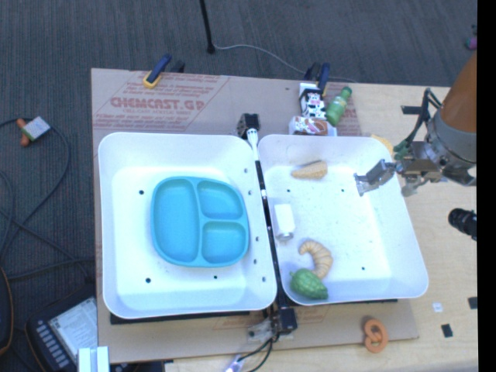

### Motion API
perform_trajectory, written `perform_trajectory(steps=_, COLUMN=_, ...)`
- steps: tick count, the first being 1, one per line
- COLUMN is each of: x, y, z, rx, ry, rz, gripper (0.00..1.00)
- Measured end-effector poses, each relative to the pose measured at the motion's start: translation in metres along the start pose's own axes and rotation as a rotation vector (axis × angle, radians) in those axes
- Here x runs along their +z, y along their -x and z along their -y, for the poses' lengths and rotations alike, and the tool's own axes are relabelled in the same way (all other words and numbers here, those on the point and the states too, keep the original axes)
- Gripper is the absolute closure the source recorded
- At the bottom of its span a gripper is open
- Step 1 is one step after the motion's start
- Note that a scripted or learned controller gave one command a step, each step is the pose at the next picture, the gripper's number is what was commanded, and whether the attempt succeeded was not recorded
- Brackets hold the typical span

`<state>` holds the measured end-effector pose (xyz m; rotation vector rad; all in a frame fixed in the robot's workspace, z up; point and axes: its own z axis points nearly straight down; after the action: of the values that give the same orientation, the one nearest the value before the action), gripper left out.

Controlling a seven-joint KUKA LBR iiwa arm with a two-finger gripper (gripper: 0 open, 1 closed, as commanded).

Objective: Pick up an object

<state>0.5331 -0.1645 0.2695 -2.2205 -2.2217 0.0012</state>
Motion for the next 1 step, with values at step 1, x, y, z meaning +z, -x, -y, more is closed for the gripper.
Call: perform_trajectory(steps=1, x=0.1382, y=-0.0590, z=-0.0325, rx=-0.001, ry=-0.004, rz=-0.001, gripper=0.00)
